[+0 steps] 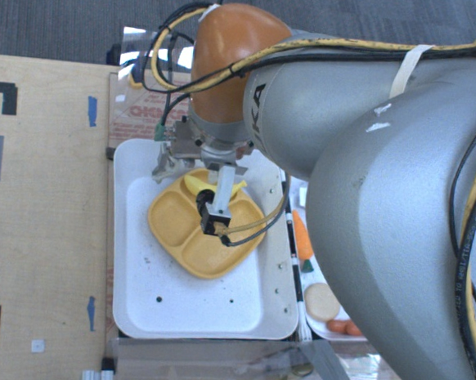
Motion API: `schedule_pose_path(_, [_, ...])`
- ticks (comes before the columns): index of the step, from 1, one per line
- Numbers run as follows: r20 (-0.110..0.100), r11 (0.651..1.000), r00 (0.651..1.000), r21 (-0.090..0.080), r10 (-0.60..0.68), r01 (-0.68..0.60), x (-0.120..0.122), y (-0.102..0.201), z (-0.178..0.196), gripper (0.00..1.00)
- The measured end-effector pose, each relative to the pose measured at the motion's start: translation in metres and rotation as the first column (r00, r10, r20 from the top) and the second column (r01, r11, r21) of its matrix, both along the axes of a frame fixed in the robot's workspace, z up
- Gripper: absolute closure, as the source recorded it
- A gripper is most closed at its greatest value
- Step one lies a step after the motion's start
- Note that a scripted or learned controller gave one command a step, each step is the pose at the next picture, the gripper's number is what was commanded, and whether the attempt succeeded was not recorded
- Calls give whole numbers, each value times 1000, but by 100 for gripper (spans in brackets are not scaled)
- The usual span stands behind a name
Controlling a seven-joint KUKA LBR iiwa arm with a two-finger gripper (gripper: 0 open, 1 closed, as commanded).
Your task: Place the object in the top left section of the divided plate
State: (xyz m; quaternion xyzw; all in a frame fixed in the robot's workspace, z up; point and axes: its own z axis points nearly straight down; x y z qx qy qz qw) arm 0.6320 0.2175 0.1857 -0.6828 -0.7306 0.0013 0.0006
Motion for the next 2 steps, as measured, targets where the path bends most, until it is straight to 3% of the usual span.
schedule_pose_path(1, [3, 984, 984, 1, -177, 177, 32, -4, -55, 0])
schedule_pose_path(2, [4, 985, 985, 0, -173, 173, 32, -2, -44, 100])
